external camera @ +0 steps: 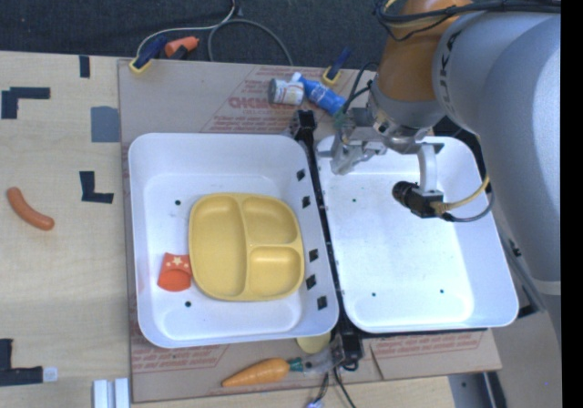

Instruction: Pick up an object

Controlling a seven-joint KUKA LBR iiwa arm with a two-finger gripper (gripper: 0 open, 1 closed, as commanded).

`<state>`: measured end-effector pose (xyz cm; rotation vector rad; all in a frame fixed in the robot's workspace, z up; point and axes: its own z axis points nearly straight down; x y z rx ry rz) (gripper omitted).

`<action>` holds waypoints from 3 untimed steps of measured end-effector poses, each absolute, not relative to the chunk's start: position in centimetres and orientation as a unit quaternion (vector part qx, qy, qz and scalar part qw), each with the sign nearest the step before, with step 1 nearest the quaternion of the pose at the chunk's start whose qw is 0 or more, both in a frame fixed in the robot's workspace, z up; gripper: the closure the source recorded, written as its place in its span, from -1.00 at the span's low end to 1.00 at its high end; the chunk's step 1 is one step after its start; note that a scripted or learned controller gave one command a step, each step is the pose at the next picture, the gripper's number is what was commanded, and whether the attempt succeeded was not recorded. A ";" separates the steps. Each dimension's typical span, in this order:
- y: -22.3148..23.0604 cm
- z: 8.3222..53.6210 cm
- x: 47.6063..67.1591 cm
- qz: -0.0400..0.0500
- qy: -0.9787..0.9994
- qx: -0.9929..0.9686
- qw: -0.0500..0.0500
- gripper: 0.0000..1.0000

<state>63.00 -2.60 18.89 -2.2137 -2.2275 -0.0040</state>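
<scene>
Dark carpet runs behind a pale wooden desk (pixel 64 306), and on it we see a cardboard sheet (pixel 219 106) carrying two white bins. Left bin (pixel 146 160): a yellow divided plate (pixel 246 247) with a small orange cup (pixel 175 272) touching its left edge. Outside the bins, a toy carrot (pixel 257 372) lies at the front, a sausage (pixel 30 209) far left, a blue-and-white tube (pixel 305 90) at the back. Over the right bin (pixel 492 306), the grey arm (pixel 510 78) hangs its end effector (pixel 351 153) at the back-left corner; we cannot tell how far open it is, and we see nothing in it.
</scene>
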 end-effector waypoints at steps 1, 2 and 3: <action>-11.6 20.6 65.8 0.000 -0.706 -0.709 -0.002 1.00; -1.8 18.3 66.8 0.000 -0.710 -0.704 0.002 1.00; 7.8 18.4 66.8 -0.001 -0.711 -0.703 0.001 1.00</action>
